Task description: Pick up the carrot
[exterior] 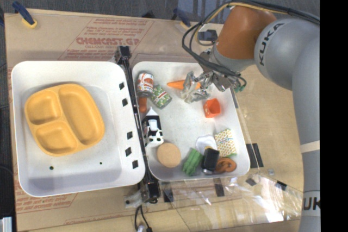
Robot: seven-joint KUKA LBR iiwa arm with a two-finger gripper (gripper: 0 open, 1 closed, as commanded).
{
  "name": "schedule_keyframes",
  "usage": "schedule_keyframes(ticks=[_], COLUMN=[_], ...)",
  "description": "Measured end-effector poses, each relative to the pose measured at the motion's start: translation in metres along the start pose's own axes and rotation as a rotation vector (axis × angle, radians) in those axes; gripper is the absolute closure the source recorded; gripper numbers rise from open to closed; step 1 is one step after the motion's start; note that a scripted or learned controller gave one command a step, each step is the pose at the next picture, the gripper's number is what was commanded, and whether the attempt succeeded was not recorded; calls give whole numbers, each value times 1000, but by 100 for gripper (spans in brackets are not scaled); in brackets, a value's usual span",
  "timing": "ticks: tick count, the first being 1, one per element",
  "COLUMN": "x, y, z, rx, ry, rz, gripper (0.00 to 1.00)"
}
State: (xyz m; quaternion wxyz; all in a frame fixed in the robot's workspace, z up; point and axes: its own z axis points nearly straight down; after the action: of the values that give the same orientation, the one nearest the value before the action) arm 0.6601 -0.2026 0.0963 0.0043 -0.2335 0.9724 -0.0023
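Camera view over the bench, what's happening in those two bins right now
The grey KUKA arm reaches from the right into the right bin, its gripper low over the carrot near the far wall. The carrot lies on the bin floor, not lifted. Other small toys are scattered around it. The left bin has a yellow divided tray.
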Motion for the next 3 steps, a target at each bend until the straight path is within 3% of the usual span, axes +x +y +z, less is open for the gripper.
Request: schedule_keyframes(ticks=[1, 2, 3], x=[3, 3, 2], y=[-5, -4, -6], z=[-16, -16, -2], rx=[-3, -3, 1], ry=[1, 2, -1], rz=[-73, -73, -145], gripper=[100, 0, 0])
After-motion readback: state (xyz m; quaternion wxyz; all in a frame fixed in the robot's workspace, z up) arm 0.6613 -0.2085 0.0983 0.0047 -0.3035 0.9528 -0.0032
